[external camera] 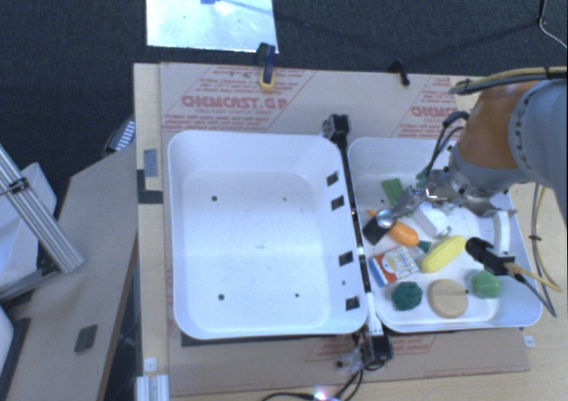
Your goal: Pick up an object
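My gripper [410, 202] is low in the right bin [524, 302], reaching in from the right over the bin's upper left part. Just beyond its tip lies a green block [393, 188]. Below the tip sit a small orange piece [404, 233] and a black object [374, 232] close to the divider. Further toward the front lie a yellow corn cob [442, 253], an orange-and-white packet [397, 263], a dark green ball [407, 294], a tan disc [448, 297] and a lighter green lump [485, 284]. I see nothing lifted off the bin floor.
The left bin [191, 302] stands beside the right one, split from it by a rim with black clips [344, 204]. Both rest on a cardboard sheet [231, 102]. An aluminium rail [35, 222] lies at the far left.
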You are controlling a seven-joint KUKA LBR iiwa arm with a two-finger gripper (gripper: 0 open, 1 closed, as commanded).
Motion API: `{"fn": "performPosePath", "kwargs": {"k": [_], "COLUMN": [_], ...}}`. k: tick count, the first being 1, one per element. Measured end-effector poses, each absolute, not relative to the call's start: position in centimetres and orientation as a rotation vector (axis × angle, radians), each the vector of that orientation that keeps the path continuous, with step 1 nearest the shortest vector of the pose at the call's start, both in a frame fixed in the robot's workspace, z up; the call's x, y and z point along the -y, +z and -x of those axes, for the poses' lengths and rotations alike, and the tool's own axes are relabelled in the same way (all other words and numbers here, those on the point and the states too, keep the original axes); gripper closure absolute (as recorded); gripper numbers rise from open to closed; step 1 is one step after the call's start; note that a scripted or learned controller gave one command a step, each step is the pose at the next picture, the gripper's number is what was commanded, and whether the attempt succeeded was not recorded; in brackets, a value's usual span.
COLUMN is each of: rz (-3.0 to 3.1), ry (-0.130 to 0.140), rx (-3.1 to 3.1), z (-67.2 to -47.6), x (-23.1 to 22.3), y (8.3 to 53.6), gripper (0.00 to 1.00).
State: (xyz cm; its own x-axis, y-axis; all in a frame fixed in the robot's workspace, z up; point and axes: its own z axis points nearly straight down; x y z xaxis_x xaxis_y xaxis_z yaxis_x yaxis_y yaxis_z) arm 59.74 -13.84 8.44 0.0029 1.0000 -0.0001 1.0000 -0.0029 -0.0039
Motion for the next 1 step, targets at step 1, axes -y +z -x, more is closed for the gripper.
{"fn": "performPosePath", "kwargs": {"k": [1], "rz": [2.219], "ry": [0.003], "rx": [2.217], "z": [-52.54], "x": [12.75], "y": [8.41], "gripper": [0.00]}}
